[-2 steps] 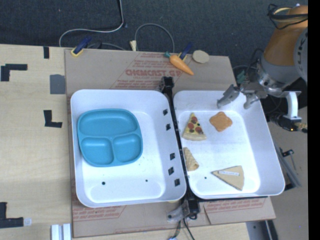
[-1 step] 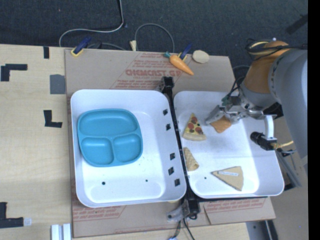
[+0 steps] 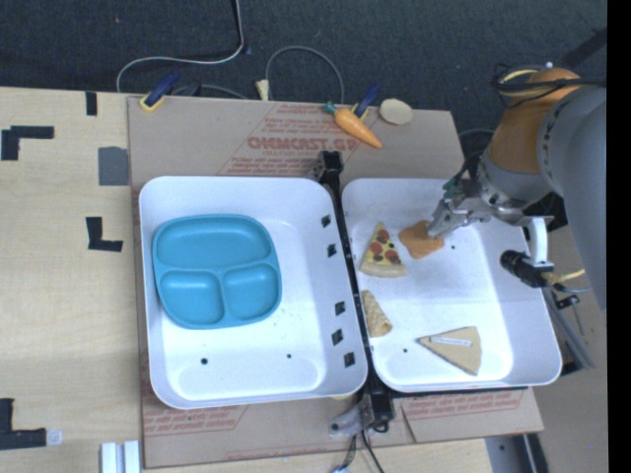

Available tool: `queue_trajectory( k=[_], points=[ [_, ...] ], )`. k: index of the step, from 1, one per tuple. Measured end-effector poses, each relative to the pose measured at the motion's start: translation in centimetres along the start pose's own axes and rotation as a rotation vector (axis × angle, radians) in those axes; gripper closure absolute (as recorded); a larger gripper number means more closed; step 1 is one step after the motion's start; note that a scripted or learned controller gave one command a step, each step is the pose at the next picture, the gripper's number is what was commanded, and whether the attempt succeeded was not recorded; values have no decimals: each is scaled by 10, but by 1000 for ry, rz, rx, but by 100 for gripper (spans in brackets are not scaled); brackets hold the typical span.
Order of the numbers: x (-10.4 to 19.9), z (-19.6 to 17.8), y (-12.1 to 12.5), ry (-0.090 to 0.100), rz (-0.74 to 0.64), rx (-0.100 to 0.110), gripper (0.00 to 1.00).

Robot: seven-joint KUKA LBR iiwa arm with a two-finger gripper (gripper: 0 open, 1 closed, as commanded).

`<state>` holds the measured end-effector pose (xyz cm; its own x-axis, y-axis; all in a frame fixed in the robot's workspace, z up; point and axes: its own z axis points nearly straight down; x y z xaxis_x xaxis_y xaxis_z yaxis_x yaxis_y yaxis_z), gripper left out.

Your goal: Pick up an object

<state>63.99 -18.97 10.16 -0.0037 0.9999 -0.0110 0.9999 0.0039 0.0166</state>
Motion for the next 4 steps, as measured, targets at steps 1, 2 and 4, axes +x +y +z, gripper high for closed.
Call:
queue_trajectory(
  k=[1,2,4],
  points=[
    [45,6,-42,13,1,22,100],
    [63,12,-65,6,5,6,100],
    [63,-2,-91,12,3,19,0]
  ],
)
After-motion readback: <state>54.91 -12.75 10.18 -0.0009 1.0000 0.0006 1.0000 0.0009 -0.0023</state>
